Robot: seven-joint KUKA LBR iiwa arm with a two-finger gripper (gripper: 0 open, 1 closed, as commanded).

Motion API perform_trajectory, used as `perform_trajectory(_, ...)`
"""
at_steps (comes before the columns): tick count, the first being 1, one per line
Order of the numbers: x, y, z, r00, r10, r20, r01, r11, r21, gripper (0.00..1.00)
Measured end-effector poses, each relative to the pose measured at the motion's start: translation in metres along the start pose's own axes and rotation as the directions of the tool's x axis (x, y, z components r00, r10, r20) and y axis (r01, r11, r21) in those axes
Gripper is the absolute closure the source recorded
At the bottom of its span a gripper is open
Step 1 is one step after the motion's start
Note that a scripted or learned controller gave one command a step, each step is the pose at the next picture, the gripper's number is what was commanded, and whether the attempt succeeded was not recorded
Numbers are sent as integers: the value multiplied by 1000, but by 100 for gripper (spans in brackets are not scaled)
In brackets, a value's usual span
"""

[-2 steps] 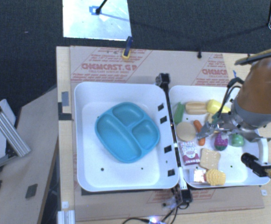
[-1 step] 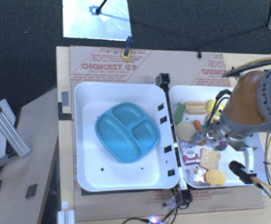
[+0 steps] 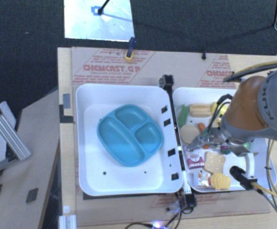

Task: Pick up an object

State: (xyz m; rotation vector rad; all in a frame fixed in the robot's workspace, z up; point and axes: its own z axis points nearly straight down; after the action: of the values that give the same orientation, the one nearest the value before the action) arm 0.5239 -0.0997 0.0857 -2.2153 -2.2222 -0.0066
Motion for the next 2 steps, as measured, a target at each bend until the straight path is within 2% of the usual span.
perform_trajectory(1,-1,3,-12,1000,0,3,0,1000,-10,100)
perform_trajectory(2,0,4,-53,1000,-1,6,1,1000,-2,100)
